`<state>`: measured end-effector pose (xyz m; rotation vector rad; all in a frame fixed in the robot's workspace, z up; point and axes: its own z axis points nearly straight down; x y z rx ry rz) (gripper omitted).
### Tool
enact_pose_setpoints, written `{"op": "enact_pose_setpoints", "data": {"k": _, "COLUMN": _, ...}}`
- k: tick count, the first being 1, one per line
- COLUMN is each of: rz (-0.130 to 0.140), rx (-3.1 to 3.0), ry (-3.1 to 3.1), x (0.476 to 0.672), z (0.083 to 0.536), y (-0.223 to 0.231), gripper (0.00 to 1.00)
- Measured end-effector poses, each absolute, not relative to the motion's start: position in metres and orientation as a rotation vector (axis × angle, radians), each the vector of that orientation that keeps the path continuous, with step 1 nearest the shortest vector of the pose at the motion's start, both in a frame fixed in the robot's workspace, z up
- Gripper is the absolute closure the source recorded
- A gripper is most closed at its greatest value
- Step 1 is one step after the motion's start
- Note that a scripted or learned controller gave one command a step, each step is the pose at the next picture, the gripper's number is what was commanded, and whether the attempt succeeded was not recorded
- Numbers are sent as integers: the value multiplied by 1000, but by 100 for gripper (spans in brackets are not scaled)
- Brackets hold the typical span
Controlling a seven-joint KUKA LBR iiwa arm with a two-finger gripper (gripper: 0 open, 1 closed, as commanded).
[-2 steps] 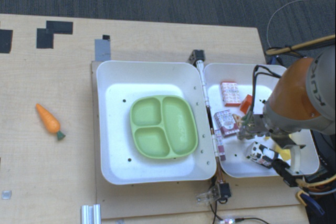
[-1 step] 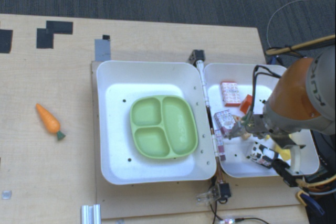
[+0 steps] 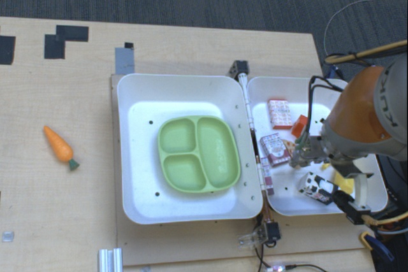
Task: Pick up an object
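My gripper (image 3: 298, 156) hangs low in the right bin (image 3: 280, 200), under the grey wrist and the orange band of the arm. It is right beside a small maroon and white packet (image 3: 275, 149), at that packet's right edge. I cannot see whether they touch. Behind it lie a pink patterned packet (image 3: 279, 113) and a small orange-red piece (image 3: 299, 125). In front of the gripper sit a black and white object (image 3: 317, 186) and a yellow object (image 3: 344, 183), partly under the arm. The arm hides the bin's right side.
The left bin (image 3: 134, 137) holds a green three-part plate (image 3: 198, 154). An orange carrot (image 3: 58, 146) lies on the bench far to the left. Dark patches mark the bench at the top left. Cables run along the front edge near the bins.
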<state>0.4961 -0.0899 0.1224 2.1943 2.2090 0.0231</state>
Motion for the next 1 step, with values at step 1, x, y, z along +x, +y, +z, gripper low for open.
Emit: {"op": "enact_pose_setpoints", "data": {"k": 1, "rz": 23, "rx": 2195, "ry": 2209, "x": 496, "z": 122, "y": -90, "gripper": 0}}
